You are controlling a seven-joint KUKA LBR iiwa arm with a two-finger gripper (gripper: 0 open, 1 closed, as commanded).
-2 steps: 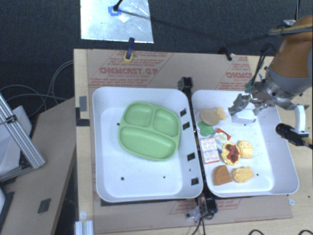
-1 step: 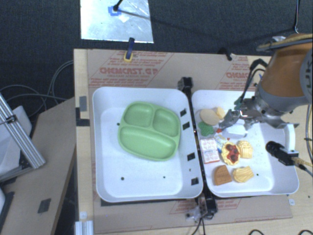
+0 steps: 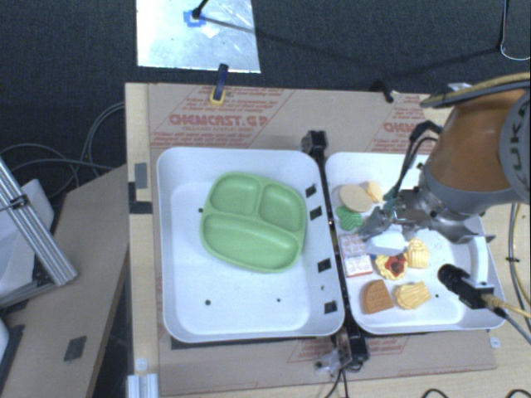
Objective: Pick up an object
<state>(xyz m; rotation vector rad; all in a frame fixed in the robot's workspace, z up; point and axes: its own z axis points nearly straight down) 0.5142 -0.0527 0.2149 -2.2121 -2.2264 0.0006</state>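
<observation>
- Sitting nearest the camera, below the gripper (image 3: 383, 222): brown toast-like piece (image 3: 377, 296) and ridged yellow piece (image 3: 412, 293), side by side in the right bin (image 3: 474, 322).
- Just under the gripper: red-and-yellow item (image 3: 391, 264), another ridged yellow piece (image 3: 417, 254), small printed card (image 3: 357, 264).
- Gripper low over the right bin's middle; open or closed, cannot tell.
- Beyond it: tan round slice (image 3: 356, 196), green bit (image 3: 350, 219).
- Far to its left: green divided plate (image 3: 252, 221) in the left bin (image 3: 178, 305).
</observation>
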